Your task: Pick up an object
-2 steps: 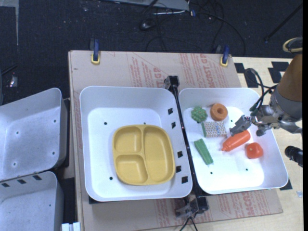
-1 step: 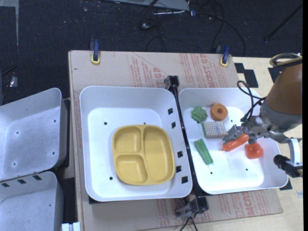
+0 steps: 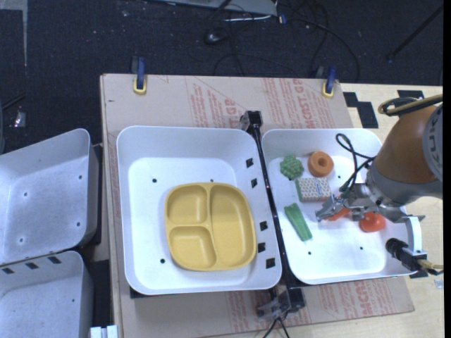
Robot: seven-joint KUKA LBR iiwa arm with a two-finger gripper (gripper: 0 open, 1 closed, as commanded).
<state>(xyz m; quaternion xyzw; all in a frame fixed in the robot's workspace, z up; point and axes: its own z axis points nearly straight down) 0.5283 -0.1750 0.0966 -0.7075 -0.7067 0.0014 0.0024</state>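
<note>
The counter (image 3: 183,97) is a board clamped at its far edge, and it carries two shallow white bins side by side. The left bin (image 3: 141,153) lies well to the left of the jaws and holds a yellow divided plate (image 3: 210,225) with three compartments, sitting flat near the bin's middle. The right bin (image 3: 338,263) is the one the arm (image 3: 412,153) reaches into from the right, its grey body and orange band hanging over the bin's right side.

The jaws (image 3: 332,211) sit low over the right bin's floor, pointing left (whether they are spread or pressed together cannot be told, since the tips blur into the dark metal around them). Something red-orange (image 3: 339,215) shows just at the jaws, but it is unclear whether it is pinched or merely lying beside them.

Just left of the jaws lies a long green piece (image 3: 298,222), slanted, apart from them. Just beyond the jaws is a speckled pale block (image 3: 313,188), near but not touching. Further beyond sit an orange ring (image 3: 320,163) and, to its left, a small dark green lump (image 3: 291,167). Behind the jaws, to the right, a red rounded object (image 3: 372,222) rests on the bin floor under the wrist.
</note>
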